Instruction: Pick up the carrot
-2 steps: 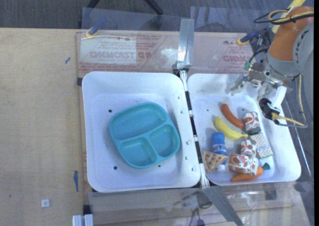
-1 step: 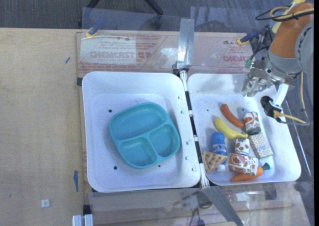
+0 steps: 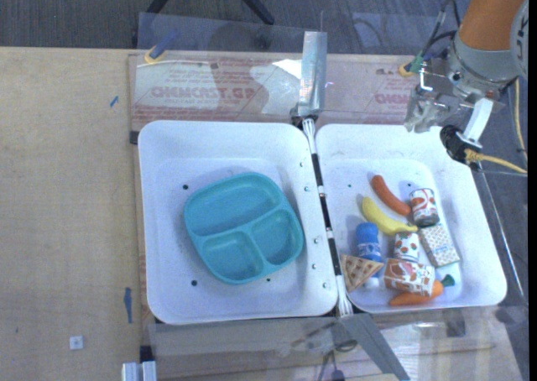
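- Gripper [image 3: 422, 116]: I see it at the back rim of the right white bin [image 3: 491, 228], hanging from the grey arm with its orange band [image 3: 493, 10]. I cannot tell how its fingers stand; nothing shows between them.
- Small orange toy carrot with a green tip [image 3: 416, 295]: it lies at the front edge of the right bin, near that bin's front right corner, well apart from the gripper and on the opposite side of the bin from it.
- Carrot's neighbours: a red and white printed carton [image 3: 409, 273] sits just behind it and touches or nearly touches it; a triangular pizza-slice toy [image 3: 361, 270] lies to its left.
- Between carrot and gripper: a second red and white carton [image 3: 408, 246], a pale checked box [image 3: 439, 244], a small red and white can [image 3: 423, 206], a yellow toy banana [image 3: 384, 216], a blue bottle with a white cap [image 3: 367, 241] and an orange-red toy sausage [image 3: 389, 193] crowd the middle of the bin.
- Carrot's lie: it rests flat, long axis running roughly left to right along the front wall, slightly tilted; the green tip points right.
- Left white bin [image 3: 159, 228]: I note a teal plastic plate with three compartments [image 3: 243, 227] lying in its middle, turned at an angle.
- Back of bench: a clear plastic sheet over printed cardboard [image 3: 218, 90].
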You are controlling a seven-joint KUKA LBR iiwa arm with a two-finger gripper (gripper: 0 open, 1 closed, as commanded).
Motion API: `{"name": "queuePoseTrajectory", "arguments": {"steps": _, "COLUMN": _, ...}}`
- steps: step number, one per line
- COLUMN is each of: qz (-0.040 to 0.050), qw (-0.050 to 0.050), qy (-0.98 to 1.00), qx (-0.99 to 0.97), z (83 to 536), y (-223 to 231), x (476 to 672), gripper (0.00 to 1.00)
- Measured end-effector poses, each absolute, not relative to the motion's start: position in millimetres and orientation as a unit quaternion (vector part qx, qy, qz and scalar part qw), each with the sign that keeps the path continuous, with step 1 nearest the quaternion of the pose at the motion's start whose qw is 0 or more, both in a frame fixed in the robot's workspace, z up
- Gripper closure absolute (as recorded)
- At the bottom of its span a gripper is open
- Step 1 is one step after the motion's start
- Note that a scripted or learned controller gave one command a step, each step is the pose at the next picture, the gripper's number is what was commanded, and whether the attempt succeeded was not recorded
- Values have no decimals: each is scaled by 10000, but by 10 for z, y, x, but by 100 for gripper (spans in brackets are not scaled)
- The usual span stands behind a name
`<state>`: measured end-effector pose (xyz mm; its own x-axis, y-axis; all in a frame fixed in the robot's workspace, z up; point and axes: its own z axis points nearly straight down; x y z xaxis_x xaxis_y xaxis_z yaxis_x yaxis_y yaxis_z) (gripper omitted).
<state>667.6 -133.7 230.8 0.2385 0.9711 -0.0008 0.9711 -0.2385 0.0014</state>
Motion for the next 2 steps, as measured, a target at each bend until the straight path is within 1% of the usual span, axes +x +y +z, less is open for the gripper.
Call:
{"name": "queuePoseTrajectory", "arguments": {"steps": 1, "qz": 5, "qw": 20, "qy": 6522, "qx": 7580, "z": 2733, "y": -1143, "x": 6674, "gripper": 100}}
{"name": "queuePoseTrajectory", "arguments": {"steps": 2, "qz": -6, "qw": 1, "qy": 5647, "qx": 8253, "z": 2538, "y": -1514, "x": 6669, "gripper": 100}}
